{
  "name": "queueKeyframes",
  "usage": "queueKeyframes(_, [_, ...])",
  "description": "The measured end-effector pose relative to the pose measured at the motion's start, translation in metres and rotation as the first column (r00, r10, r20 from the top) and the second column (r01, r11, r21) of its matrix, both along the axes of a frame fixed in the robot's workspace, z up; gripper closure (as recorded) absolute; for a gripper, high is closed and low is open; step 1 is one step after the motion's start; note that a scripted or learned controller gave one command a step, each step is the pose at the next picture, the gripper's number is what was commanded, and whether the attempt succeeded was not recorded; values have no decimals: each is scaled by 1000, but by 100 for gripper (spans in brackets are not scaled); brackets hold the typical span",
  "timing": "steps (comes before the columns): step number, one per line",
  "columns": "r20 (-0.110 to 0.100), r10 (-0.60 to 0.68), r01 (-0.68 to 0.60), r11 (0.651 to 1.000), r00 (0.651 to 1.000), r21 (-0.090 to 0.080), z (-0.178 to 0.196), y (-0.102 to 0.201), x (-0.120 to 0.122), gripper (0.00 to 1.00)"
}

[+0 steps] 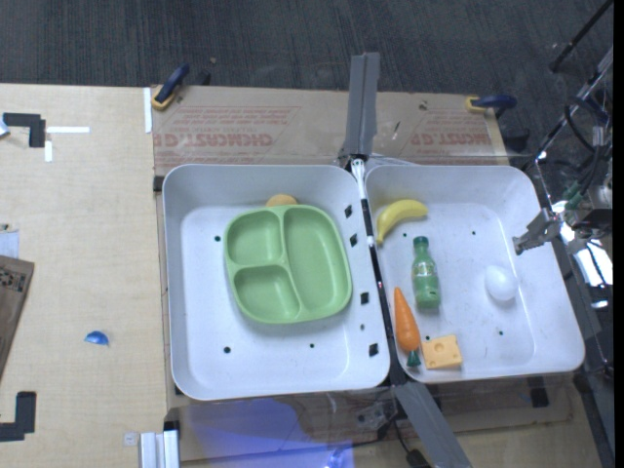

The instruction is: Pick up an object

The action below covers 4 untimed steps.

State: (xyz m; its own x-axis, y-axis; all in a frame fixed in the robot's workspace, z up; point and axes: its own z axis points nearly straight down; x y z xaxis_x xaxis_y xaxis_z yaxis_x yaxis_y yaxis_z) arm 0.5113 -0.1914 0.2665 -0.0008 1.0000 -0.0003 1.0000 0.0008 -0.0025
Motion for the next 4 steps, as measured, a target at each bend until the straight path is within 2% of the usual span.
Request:
queueKeyframes(1, [-1,44,-44,999,999,1,-130,63,14,0])
queueKeyframes(2, [1,136,-136,991,991,0,-175,91,44,0])
queueKeyframes(3, [0,129,-129,992,992,0,-167,88,44,100])
queueKeyframes(4, [1,40,-40,999,999,-1,-75,142,99,100])
